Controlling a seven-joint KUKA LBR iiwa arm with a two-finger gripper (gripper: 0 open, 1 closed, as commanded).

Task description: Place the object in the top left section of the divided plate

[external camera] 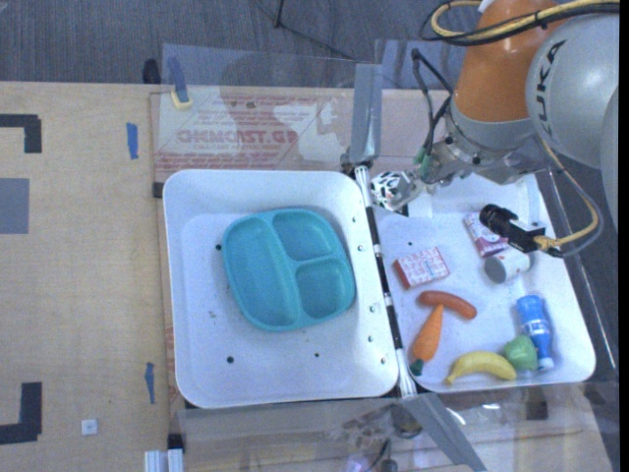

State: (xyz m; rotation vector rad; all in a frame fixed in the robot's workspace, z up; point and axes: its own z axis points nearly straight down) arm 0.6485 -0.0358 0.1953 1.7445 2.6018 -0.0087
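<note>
Teal divided plate (288,268) is seen at the left bin's (197,362) centre; the gripper (429,168) is poised over the right bin's (570,347) top-left corner, finger state indiscernible.

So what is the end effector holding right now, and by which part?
It cannot be told. The end effector sits at the right bin's top left corner beside a black-and-white spotted object, but no grip is visible.

Carrot (427,335), banana (481,366) (right bin (580,334))
</note>
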